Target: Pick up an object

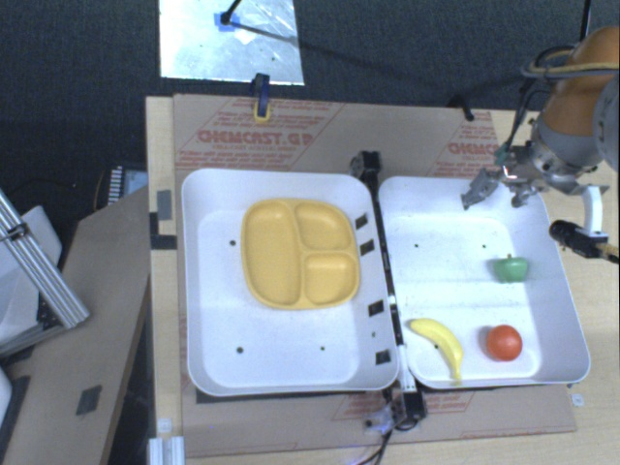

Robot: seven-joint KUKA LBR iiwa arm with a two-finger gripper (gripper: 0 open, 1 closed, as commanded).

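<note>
In the right bin (436, 235) lie a green pepper-like object (511, 268) near the right wall, a red tomato-like ball (503, 342) toward the front right, and a yellow banana (439, 344) at the front left. My gripper (499, 193) hangs over the bin's back right corner, well behind the green object. Its two grey fingers (475, 191) are spread apart, open, with nothing between them.
The left bin (213, 260) holds a yellow divided plate (298, 253). A black divider with clips (376, 260) runs between the bins. The bench's cardboard sheet (320, 134) lies behind both bins. A black handle part (579, 237) of the arm sticks out by the right bin's edge.
</note>
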